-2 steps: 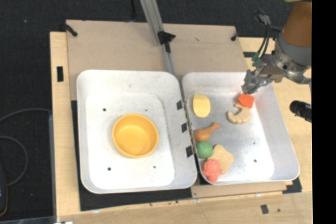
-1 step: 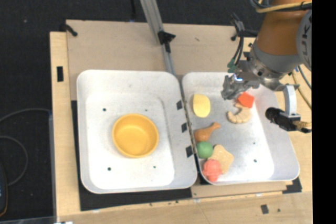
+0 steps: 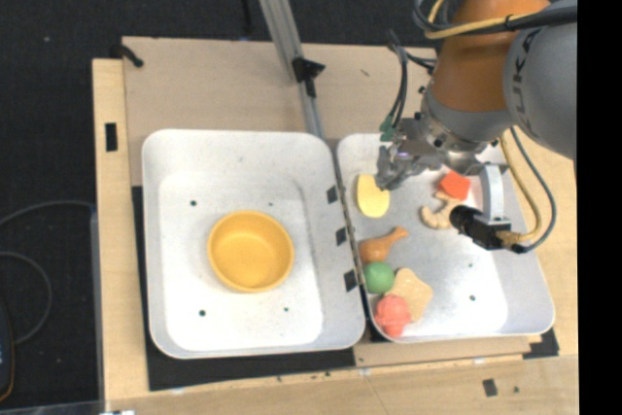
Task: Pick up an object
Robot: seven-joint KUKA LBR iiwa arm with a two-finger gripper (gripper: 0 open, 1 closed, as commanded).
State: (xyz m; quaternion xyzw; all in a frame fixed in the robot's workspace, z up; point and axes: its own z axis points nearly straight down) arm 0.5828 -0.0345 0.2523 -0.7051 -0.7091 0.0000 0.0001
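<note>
Fingers state cannot be told from above; the pale yellow piece lies just below them in the right bin, so a straight, centred descent before closing is judged advisable.

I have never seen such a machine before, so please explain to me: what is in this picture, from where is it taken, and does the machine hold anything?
The picture is taken by one fixed camera above a bench, looking down at a slant. The grey and orange shape at the right is a robot arm. Its tool hangs low over the right bin, just above a yellow piece. Whether it grips anything cannot be seen from here. The right bin also holds a red block, a brown pear-like piece, a green ball, a pink ball and a tan piece. The left bin holds a yellow bowl.
</note>
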